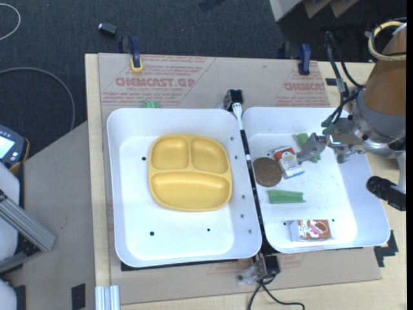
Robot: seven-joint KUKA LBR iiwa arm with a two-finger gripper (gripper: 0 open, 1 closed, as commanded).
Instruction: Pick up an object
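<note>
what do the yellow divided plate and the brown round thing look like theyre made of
Yellow divided plate: likely moulded plastic, matte to slightly satin, judging by its even colour and soft rounded compartment ridges. Brown round disc: unclear, perhaps plastic, wood or a toy cookie; it looks flat, dull and uniformly brown, too small to tell further.

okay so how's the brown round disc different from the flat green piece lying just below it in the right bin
The brown round disc is circular and dark, lying against the bin's left wall; the flat green piece is a long, narrow strip, bright, and sits farther from that wall. The disc touches a small red, white and blue packet; the green piece touches nothing. Both lie flat in the right white bin.
</note>
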